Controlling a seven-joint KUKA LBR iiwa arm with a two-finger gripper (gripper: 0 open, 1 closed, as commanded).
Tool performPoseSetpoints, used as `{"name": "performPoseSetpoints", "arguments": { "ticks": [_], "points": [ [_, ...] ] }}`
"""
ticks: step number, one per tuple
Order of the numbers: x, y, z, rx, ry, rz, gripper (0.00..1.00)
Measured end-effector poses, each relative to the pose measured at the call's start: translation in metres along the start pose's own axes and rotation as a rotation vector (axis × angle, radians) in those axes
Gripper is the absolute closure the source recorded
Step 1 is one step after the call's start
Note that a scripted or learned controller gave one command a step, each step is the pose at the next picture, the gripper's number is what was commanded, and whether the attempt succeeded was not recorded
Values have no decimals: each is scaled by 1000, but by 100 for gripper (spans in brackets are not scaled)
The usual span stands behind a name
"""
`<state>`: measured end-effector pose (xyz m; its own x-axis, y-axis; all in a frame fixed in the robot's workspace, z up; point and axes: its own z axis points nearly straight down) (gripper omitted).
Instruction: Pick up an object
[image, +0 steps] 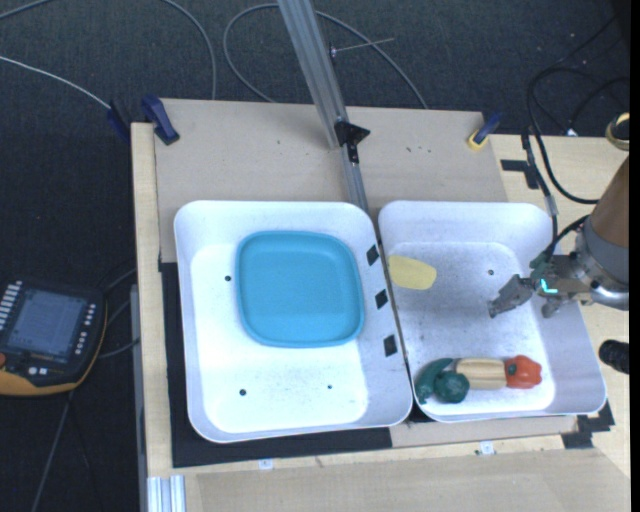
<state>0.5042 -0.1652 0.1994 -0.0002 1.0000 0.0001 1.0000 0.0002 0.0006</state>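
Observation:
The right bin (470, 225) holds a flat yellow piece (411, 272) near its left wall. Along its front edge lie a green object (443, 383), a tan cylinder (482, 373) and a red object (523, 372) in a row. My gripper (531, 301) hangs over the right part of this bin, above and behind the red object. Its two fingers (508, 297) are spread apart, so it is open, and nothing sits between them.
A blue square plate (300, 288) rests in the left bin (205, 300). A metal pole (325, 75) slants down to the gap between the bins. Cables lie on the dark floor, and a handheld pendant (45, 330) sits at the far left.

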Motion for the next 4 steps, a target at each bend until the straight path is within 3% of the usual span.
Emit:
{"name": "performPoseSetpoints", "arguments": {
  "ticks": [1, 3, 4],
  "points": [
    [0, 0, 0, 0, 0, 0, 0],
    [7, 2, 105, 5, 1, 0, 0],
    [8, 3, 104, 1, 0, 0, 0]
  ]
}}
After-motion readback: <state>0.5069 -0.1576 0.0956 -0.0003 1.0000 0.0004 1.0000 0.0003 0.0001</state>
